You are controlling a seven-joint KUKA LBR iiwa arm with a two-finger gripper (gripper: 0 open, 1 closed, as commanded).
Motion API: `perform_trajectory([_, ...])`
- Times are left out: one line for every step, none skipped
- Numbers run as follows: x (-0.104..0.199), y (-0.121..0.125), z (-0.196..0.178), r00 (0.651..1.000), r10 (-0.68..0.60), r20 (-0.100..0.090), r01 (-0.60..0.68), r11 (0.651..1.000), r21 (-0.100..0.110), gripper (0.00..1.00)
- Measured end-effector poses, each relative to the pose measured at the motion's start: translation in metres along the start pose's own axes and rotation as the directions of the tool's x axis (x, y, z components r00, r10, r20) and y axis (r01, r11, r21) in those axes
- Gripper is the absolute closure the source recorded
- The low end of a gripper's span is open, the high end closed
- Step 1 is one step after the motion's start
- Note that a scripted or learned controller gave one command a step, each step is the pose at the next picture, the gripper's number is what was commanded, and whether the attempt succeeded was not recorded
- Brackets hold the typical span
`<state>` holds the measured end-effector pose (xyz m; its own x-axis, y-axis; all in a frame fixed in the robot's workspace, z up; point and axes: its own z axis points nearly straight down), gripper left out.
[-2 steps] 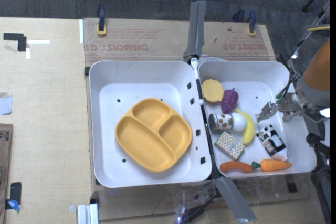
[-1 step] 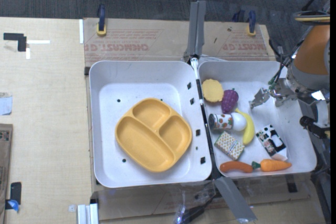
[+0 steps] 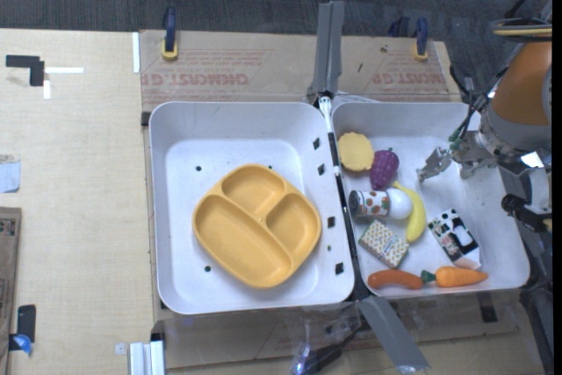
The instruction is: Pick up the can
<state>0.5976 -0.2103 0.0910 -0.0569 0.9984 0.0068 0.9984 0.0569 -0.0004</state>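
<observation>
The can [image 3: 370, 204] lies on its side in the right bin [image 3: 500, 228], near the bin's left wall; it is small, with a white label dotted red and a dark end facing left. A white rounded object [image 3: 399, 204] touches its right end. My gripper [image 3: 433, 164] hangs over the right bin's upper middle, up and to the right of the can and apart from it. Its fingers look open with nothing between them.
Around the can lie a yellow round item [image 3: 356, 151], purple grapes [image 3: 384, 168], a banana [image 3: 414, 215], a patterned block [image 3: 384, 242], a black-and-white box [image 3: 453, 235] and two carrots [image 3: 395, 279] [image 3: 458, 277]. The left bin [image 3: 176, 189] holds a yellow divided plate [image 3: 255, 225].
</observation>
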Motion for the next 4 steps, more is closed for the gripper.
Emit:
perform_trajectory([0.0000, 0.0000, 0.0000, 1.000, 0.000, 0.000, 0.000, 1.000, 0.000, 0.00])
perform_trajectory([0.0000, 0.0000, 0.0000, 1.000, 0.000, 0.000, 0.000, 1.000, 0.000, 0.00])
perform_trajectory([0.0000, 0.0000, 0.0000, 1.000, 0.000, 0.000, 0.000, 1.000, 0.000, 0.00])
perform_trajectory([0.0000, 0.0000, 0.0000, 1.000, 0.000, 0.000, 0.000, 1.000, 0.000, 0.00])
